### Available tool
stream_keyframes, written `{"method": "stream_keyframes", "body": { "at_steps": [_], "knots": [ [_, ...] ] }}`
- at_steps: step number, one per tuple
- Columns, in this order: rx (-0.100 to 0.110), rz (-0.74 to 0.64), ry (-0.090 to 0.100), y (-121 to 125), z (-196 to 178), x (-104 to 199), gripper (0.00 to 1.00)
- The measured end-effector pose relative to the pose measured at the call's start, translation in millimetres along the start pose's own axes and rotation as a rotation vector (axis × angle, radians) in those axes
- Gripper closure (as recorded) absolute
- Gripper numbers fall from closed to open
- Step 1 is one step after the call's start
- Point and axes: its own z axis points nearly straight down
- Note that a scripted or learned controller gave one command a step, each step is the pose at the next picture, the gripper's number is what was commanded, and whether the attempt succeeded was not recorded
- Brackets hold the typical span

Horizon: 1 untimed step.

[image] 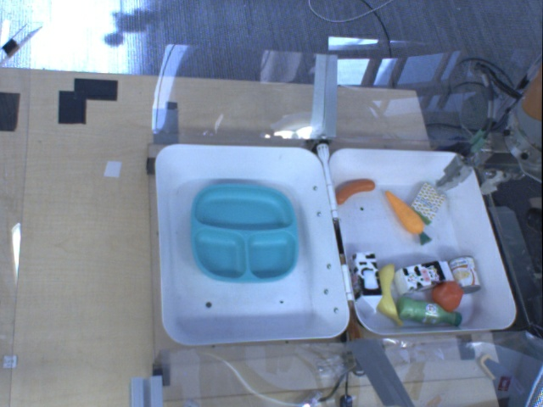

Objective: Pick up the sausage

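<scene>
My claw [450,175], state indeterminate, sits right of frame. Sausage [355,190] lies clear near the divider; I should approach squarely across it.

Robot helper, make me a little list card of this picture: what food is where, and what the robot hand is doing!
sausage: right bin, far left corner, lying alone
carrot: right of the sausage, apart from it
speckled block: beside the carrot, under the gripper tip
gripper: above the right bin's far right part, holding nothing
near pile: banana, green bottle, tomato, can, two cow-print cartons
teal tray: left bin
</scene>
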Motion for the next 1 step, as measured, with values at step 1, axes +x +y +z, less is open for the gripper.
{"method": "stream_keyframes", "body": {
  "at_steps": [1],
  "knots": [
    [-0.005, -0.065, -0.003, -16.4, -151.7, -30.0, 0.00]
  ]
}}
